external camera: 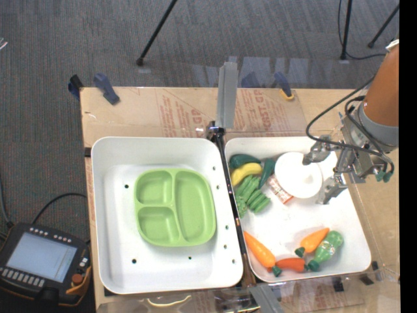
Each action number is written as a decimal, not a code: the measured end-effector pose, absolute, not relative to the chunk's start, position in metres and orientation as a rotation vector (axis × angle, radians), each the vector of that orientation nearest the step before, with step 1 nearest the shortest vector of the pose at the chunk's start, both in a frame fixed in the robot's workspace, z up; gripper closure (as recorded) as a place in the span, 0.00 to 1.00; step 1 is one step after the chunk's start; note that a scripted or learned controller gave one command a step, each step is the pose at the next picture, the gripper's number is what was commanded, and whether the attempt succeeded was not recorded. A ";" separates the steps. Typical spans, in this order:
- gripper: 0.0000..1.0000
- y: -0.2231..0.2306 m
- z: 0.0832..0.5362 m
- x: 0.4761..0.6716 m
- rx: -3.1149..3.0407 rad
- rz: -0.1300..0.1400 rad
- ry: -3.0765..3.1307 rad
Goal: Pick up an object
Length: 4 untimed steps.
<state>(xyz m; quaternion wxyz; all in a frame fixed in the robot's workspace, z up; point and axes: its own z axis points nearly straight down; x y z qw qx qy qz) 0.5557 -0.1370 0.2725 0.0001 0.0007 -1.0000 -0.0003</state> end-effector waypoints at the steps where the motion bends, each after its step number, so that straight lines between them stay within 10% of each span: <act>1: 0.00 -0.122 0.144 0.553 0.185 -0.008 -3.124; 3: 0.00 -0.087 0.087 0.589 0.144 -0.004 -3.137; 4: 1.00 -0.086 0.099 0.591 0.153 -0.002 -3.141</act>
